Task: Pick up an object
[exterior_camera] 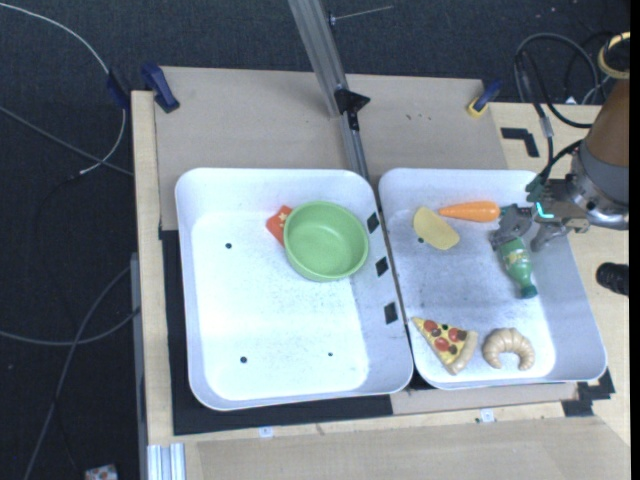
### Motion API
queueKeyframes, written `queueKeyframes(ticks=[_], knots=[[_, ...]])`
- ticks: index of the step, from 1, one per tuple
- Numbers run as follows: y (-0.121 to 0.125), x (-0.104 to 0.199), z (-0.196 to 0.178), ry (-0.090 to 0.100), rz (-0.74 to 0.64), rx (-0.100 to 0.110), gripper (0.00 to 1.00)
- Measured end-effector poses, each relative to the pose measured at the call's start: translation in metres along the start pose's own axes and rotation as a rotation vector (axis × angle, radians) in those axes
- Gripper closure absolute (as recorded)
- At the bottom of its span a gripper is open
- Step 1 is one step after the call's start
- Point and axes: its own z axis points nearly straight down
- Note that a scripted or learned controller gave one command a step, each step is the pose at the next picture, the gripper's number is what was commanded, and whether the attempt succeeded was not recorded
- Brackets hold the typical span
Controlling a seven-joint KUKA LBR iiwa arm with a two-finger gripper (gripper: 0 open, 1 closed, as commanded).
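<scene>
Tool: we see the tool (517,225) over the right bin (470,293), near its far right side; whether it is apart or together we cannot tell.
Contact: it sits right at the top of the green bottle (518,267); we cannot tell if it touches or grips it.
Bottle: lying in the right bin, its top toward the tool, its body running toward the near edge.
Carrot (469,210): just left of the tool, by the far wall.
Yellow piece (436,229): left of the carrot's tip.
Pizza slice (445,342): near wall of the right bin.
Croissant (508,348): just right of the pizza slice.
Left bin (270,338): holds 1 green bowl (325,240) with a red item (277,223) touching its left rim.
Room: we see bare floor in the middle of the right bin and across the near half of the left bin.
Edges: the 2 bins meet at a shared wall on the tabletop (250,118).
</scene>
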Motion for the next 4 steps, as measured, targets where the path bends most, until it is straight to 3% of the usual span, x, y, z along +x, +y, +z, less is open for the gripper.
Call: queueKeyframes(ticks=[1, 4], knots=[[0.001, 0.0, -0.003, -0.001, -0.001, -0.006, 0.0], [-0.003, 0.015, 0.13, 0.001, 0.001, 0.002, 0.0]])
